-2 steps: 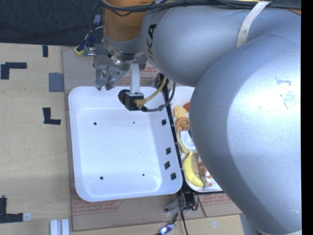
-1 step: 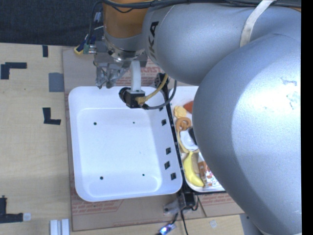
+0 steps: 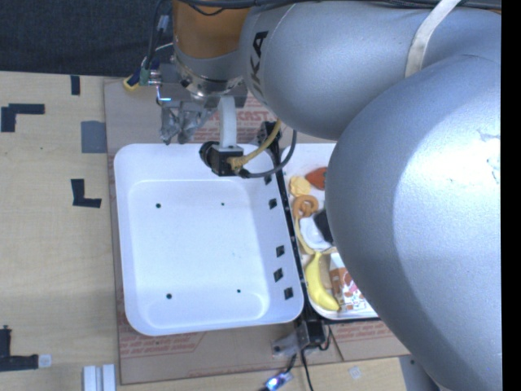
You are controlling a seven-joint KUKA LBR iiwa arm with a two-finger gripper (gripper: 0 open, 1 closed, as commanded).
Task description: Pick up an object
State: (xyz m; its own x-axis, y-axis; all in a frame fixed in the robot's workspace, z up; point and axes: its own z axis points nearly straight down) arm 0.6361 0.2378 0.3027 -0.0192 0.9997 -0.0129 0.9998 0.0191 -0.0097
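Overhead, the grey arm sweeps in from the right and covers much of the right-hand bin, its orange band sitting above the wrist near the top of the view. The pincer hangs at the far edge of the left bin, just past its upper rim and over the brown cardboard beneath; whether it is apart or together cannot be told, since the metal parts there blur into one another, and nothing can be made out in its grip. A black fitting with a yellowish cable dangles beside it at the bin's upper rim. The left bin's white floor shows a few small dark dots. Objects lie in the visible strip of the right bin, close to the divider between the two: a banana along the near part, a small round ring-shaped piece farther up, a reddish item above that, and a printed packet just beside the banana, partly under the arm. The tan surface on the left carries dark tape marks.
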